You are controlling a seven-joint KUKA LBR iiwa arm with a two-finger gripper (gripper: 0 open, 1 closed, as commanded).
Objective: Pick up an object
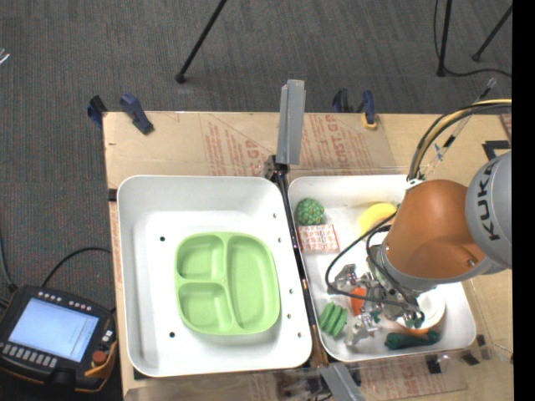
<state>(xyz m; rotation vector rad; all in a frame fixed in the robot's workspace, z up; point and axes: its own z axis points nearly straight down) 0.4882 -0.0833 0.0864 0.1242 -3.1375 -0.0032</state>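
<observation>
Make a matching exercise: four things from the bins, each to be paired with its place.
Things:
1. green tray
2. green ball
3. yellow object
4. green ridged piece

Places:
A. right bin, far left corner
B. left bin, middle
C. right bin, near left side
D. right bin, far side, beside the arm's orange band

Pairs: 1-B, 2-A, 3-D, 4-C

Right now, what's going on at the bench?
The arm is down in the right bin, its gripper low among small items near a green ridged piece and an orange piece. A green ball and a yellow object lie farther back. The left bin holds a green divided tray.
</observation>
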